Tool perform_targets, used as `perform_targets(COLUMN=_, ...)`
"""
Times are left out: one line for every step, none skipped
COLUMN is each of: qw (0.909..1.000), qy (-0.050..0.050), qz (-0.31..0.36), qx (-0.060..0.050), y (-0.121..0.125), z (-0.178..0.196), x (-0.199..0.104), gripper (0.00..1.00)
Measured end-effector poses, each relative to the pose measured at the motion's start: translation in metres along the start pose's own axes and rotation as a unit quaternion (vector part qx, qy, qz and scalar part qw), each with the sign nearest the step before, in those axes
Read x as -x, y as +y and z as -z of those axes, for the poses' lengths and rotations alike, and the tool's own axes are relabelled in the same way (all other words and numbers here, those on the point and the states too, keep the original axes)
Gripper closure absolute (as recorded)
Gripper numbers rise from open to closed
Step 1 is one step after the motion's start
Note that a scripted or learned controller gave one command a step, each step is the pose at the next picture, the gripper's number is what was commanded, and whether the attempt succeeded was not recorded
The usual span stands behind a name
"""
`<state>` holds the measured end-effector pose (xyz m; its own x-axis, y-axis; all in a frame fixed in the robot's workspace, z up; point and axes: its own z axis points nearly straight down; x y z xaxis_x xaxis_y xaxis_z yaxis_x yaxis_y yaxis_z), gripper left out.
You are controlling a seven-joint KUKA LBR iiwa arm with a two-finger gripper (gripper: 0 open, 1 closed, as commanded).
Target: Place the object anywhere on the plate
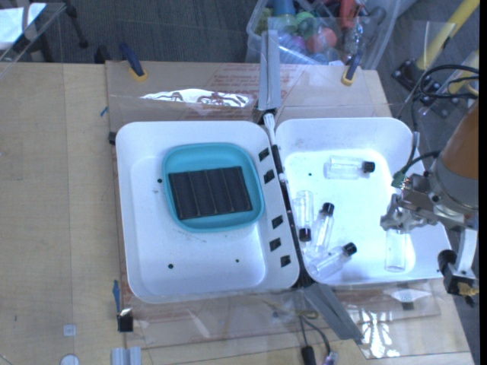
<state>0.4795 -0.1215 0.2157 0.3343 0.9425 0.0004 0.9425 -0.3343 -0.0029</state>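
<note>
Gripper (401, 217) sits low at the right bin's (396, 131) right edge with a clear vial (396, 251) hanging upright right beneath it, though honestly can't tell if it's clamped, and that light, slick, breakable-looking thing wants a hold across its middle.

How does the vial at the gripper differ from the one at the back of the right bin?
The vial at the gripper stands roughly upright under the gripper; the back vial lies on its side. The back vial shows a black cap; the other's cap isn't visible. Both are clear, in the right bin.
</note>
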Motion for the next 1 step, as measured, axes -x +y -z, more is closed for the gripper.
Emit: perform_targets(qw=0.9944, qy=0.001, qz=0.106, qx=0.009, y=-0.0029, z=-0.0712, x=-0.0217, gripper=1.0)
